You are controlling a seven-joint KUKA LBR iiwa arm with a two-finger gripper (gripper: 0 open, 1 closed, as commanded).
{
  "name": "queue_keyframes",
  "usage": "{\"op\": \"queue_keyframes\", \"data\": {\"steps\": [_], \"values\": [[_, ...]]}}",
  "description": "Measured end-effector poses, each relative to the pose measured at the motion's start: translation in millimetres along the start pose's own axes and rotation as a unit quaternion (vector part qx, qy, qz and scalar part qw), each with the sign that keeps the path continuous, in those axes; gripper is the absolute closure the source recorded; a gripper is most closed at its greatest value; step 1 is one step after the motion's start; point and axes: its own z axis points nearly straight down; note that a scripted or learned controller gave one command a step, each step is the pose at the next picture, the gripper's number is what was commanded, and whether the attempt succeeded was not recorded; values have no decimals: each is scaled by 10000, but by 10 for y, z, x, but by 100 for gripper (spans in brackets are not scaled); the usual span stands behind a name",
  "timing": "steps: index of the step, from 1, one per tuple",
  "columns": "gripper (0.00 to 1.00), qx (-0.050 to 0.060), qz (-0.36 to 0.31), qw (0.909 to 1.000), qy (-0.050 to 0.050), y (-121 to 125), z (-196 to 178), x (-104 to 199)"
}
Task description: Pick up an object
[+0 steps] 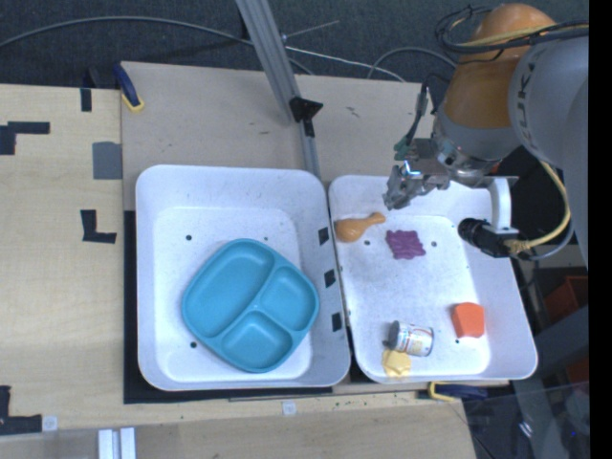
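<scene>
Wooden bench (57, 285), dark carpet (115, 8) beyond.

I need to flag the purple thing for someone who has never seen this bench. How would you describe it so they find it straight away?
Look in the right bin, toward its far end, just below the pincer. The purple object lies flat there, right of the tan pear-shaped piece. It is the only purple item, with ragged edges.

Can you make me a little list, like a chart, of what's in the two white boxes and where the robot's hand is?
left bin: shallow white bin holding a blue plastic divided plate
right bin: shallow white bin holding five small things
far end: tan drumstick-shaped toy, purple bumpy flat piece
near end: small tipped-over can, yellow lump, orange block
tool: tool above the right bin's far edge, near the drumstick
</scene>
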Motion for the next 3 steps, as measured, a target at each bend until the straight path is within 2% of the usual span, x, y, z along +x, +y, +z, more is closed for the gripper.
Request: {"op": "queue_keyframes", "data": {"steps": [1,3], "values": [[100,10,11,10000,-8,29,110,489],[100,5,4,10000,-3,65,-34,1560]]}}
